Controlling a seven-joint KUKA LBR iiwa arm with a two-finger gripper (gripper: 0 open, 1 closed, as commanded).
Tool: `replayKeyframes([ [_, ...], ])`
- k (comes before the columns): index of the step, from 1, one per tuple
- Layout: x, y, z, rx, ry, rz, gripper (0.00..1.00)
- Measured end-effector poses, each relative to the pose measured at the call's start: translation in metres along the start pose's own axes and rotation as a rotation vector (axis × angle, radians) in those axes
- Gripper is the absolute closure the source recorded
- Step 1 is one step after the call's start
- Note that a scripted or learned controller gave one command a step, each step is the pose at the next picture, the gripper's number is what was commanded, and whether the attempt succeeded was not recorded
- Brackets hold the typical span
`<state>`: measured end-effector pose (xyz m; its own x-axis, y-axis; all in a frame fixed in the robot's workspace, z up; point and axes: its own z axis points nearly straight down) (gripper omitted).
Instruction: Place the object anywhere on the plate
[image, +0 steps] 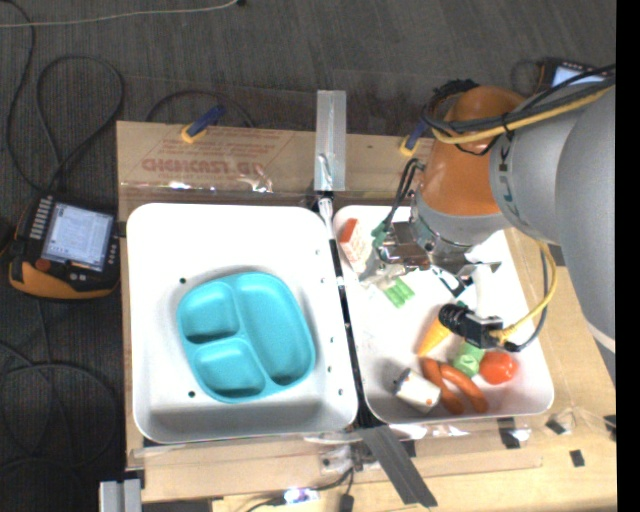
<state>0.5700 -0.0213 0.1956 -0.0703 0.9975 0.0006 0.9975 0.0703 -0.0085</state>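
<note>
A cyan divided plate (245, 335) lies in the left white bin (160, 235). My gripper (392, 262) hangs low over the upper left part of the right bin (530, 395). Just below it lies a small green piece (399, 293), and to its left a red and white piece (350, 240) rests against the bin wall. The wrist hides what is directly under the gripper. I see nothing held in it.
Toy foods sit in the right bin's lower half: an orange cone (431, 337), a green cube (467, 361), a red tomato (499, 369), a reddish sausage (455, 386) and a white piece (416, 392). A handheld pendant (70, 245) lies left of the bench.
</note>
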Motion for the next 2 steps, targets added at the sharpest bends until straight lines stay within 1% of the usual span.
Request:
replayKeyframes([
  [1, 0.038, -0.049, -0.066, -0.001, -0.004, -0.197, 1.00],
  [2, 0.086, -0.018, -0.018, -0.001, -0.002, -0.374, 1.00],
])
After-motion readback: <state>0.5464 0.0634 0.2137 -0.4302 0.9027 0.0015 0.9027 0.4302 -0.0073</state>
